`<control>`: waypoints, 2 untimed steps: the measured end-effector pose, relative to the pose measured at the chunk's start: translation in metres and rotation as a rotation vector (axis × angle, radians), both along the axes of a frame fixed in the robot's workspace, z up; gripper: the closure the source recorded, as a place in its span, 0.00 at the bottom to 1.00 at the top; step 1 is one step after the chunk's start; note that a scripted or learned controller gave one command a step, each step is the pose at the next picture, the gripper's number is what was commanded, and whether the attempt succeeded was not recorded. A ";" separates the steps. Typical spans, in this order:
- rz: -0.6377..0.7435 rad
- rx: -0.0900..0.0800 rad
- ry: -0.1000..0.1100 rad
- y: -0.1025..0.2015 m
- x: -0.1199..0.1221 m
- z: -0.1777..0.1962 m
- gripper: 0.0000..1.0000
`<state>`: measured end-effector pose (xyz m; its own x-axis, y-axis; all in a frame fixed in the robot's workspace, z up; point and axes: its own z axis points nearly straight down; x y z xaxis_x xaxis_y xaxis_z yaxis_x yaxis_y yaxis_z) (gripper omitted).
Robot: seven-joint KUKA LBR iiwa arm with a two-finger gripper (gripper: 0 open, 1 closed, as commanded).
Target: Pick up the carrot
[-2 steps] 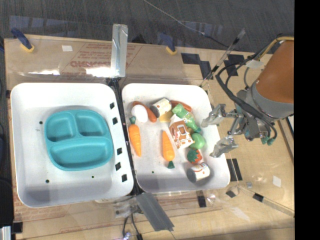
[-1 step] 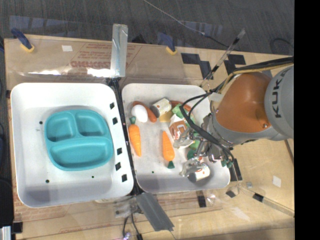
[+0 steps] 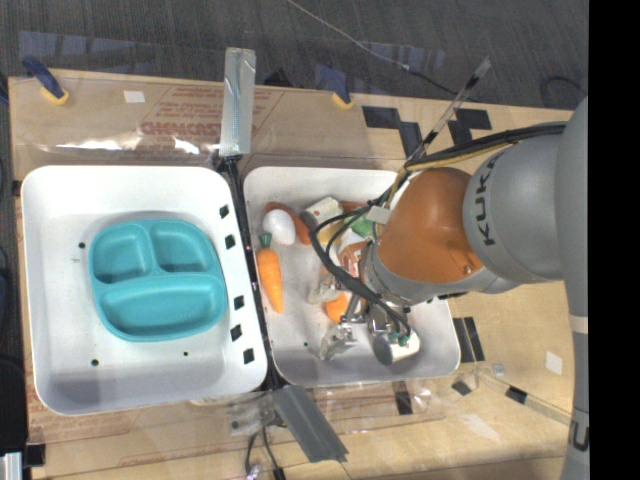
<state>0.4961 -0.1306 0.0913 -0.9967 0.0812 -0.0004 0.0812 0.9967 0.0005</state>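
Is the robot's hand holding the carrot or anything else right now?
It cannot be told. The gripper is low in the right bin among small items, while the carrot lies apart from it by the bin's left wall, untouched.

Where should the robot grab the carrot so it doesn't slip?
Probably around the middle of the carrot, coming straight down. It lies flat and lengthwise beside the right bin's left wall, so the fingers should close across its narrow width.

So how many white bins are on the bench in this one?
2, side by side. The left bin holds a teal divided tray; the right bin holds the carrot and other items, some hidden under the arm.
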 end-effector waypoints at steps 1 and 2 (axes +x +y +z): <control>0.010 0.000 -0.001 0.002 0.001 0.010 1.00; 0.255 -0.003 -0.008 0.054 -0.001 0.161 1.00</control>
